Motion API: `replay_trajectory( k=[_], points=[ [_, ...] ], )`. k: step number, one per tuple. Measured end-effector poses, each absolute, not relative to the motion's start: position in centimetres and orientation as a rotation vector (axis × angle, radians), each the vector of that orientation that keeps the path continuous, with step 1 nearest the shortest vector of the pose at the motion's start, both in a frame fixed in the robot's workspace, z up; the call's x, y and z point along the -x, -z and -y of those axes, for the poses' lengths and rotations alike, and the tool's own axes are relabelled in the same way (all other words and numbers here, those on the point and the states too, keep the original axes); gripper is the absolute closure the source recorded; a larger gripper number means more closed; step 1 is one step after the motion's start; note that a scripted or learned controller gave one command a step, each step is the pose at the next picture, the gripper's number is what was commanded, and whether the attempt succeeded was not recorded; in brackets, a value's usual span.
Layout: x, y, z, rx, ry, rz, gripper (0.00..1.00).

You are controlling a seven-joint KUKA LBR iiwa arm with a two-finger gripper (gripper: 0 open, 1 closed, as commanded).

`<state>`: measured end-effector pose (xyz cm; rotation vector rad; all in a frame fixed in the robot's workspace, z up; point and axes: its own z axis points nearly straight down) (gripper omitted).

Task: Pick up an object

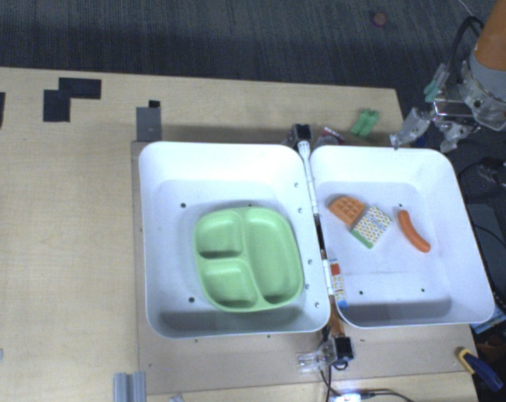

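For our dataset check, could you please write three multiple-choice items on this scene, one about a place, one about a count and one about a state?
1. Where does the green divided plate lie?
A. In the left bin
B. In the right bin
C. On the bare bench

2. How many loose items lie in the right bin?
A. One
B. Three
C. Five

3. Where is the gripper in relation to the bins?
A. Pressed into the left bin
B. Resting on the plate
C. Over the far right edge of the right bin, apart from the items

Answers: 1 A, the plate sits within the left bin's walls. 2 B, an orange waffle-like piece, a pale patterned block and an orange sausage-like piece show. 3 C, it shows near the bin's upper rim, away from all three.
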<state>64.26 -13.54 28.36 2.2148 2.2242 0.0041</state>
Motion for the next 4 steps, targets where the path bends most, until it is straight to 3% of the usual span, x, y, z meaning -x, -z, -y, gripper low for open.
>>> replay_trajectory(
  k=[1,2,3,4],
  points=[
    [-63.7,-9.2,16.0,-2.219,-0.001,-2.223,0.0],
    [-60.1,-8.7,8.6,-2.214,-0.006,-2.22,0.0],
    [-60.3,-9.8,8.6,-2.211,-0.014,-2.217,1.0],
    [-60.3,-9.8,8.6,-2.211,-0.013,-2.218,0.0]
  ],
)
